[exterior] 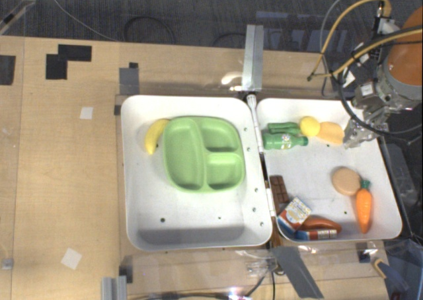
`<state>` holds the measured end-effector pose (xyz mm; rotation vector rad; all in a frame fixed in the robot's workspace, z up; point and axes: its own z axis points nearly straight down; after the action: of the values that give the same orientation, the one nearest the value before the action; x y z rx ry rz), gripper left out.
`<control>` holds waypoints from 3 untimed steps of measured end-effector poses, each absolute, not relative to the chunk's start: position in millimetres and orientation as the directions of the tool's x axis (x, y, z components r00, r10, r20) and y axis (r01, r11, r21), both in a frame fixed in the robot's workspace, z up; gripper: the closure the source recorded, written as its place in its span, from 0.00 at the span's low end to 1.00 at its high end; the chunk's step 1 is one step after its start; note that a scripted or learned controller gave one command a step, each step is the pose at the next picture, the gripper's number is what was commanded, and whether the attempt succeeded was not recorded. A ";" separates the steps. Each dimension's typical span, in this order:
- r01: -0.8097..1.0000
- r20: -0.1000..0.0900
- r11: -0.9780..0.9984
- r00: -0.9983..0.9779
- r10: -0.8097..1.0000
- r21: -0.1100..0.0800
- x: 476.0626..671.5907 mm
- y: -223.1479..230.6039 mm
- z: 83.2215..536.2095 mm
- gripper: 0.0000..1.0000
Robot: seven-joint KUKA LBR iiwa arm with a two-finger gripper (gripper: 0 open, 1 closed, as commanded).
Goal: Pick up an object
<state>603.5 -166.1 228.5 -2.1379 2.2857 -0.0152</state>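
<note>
- Bins: two white bins are set side by side on the bench, the left bin (pixel 139 226) and the right bin (pixel 390 223).
- A green divided tray (pixel 200 153) is laid in the left bin, with a banana (pixel 155 135) touching its left edge.
- The gripper (pixel 357 135) is held over the right bin's upper right corner, just beside a pale yellow object (pixel 332 133); whether its fingers are parted cannot be told.
- A green bottle (pixel 283 137) and a lemon (pixel 309 125) are placed along the top of the right bin.
- A carrot (pixel 364 207) and a tan round object (pixel 346 180) are found lower right.
</note>
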 end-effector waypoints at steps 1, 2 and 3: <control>-0.968 -0.005 -0.250 0.250 -0.968 -0.002 597.0 -163.0 126.0 1.00; -0.968 -0.003 -0.249 0.249 -0.968 -0.005 597.8 -163.2 128.0 0.00; -0.984 -0.001 -0.178 0.178 -0.984 -0.013 672.6 -142.4 89.4 0.00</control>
<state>672.6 -142.4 89.4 -2.4025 2.0072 -0.0124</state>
